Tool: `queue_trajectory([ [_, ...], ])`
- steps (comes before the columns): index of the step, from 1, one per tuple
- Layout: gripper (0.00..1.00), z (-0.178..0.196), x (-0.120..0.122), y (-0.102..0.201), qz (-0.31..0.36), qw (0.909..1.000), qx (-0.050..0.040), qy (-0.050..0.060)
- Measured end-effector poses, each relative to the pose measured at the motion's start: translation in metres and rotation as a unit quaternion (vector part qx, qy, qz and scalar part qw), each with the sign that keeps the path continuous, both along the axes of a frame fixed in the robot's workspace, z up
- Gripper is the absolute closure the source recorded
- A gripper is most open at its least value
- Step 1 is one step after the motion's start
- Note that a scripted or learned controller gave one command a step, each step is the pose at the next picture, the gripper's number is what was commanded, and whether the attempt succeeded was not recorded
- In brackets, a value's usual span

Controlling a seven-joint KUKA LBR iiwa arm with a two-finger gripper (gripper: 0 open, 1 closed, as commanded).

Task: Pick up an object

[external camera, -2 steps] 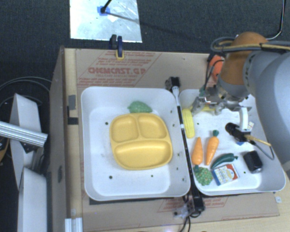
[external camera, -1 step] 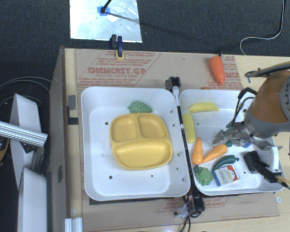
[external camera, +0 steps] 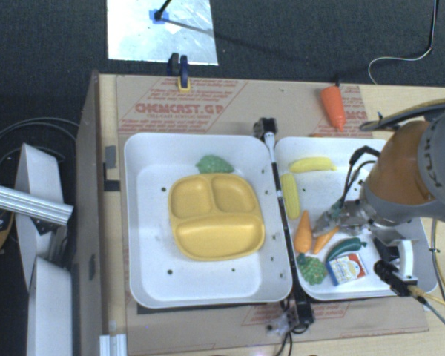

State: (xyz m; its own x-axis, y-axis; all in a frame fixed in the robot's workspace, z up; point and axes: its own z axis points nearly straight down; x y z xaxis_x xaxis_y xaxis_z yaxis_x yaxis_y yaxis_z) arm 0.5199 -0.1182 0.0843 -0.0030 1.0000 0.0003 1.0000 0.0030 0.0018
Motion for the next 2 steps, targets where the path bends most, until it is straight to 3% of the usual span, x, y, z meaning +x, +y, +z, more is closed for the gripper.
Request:
queue_trajectory([
  [1, 1.00, 0.011, 0.001, 0.000, 0.000, 1.0000, 0.0007, -0.001],
  [2, 1.00, 0.101, 0.058, 0.067, 0.001, 1.0000, 0.0003, -0.001],
])
